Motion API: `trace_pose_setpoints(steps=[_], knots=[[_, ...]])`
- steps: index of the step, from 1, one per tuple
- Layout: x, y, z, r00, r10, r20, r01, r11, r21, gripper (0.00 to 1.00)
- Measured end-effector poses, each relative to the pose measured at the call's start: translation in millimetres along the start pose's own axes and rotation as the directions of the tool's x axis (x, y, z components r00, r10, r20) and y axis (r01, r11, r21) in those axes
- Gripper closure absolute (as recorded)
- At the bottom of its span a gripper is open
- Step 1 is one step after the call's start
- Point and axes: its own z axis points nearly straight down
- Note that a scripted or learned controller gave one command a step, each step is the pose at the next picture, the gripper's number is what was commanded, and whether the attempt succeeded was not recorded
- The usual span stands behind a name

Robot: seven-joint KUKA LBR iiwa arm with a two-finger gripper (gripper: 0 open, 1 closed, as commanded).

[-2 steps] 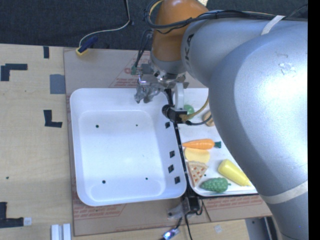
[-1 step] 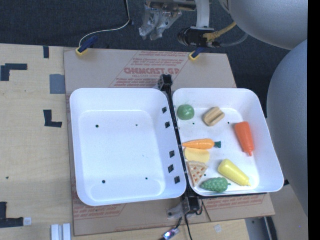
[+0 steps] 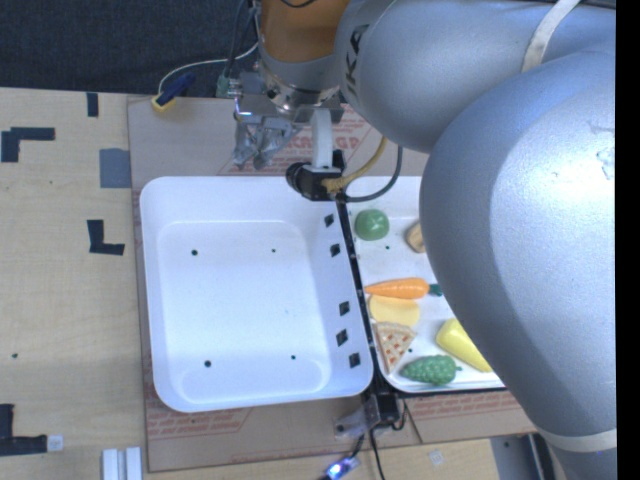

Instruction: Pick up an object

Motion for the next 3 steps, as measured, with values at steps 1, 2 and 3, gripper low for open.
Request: trace_pose_setpoints(steps=[1, 2, 3], knots=[[55, 2, -16, 1.0, -0.004, -0.005, 0.004, 1.0, -0.018, 1.0], [51, 1, -155, 1.0, -0.001, -0.009, 0.001, 0.999, -0.034, 1.0], [51, 1, -8, 1.0, 0.002, 0.002, -0.002, 1.0, -0.003, 1.0]])
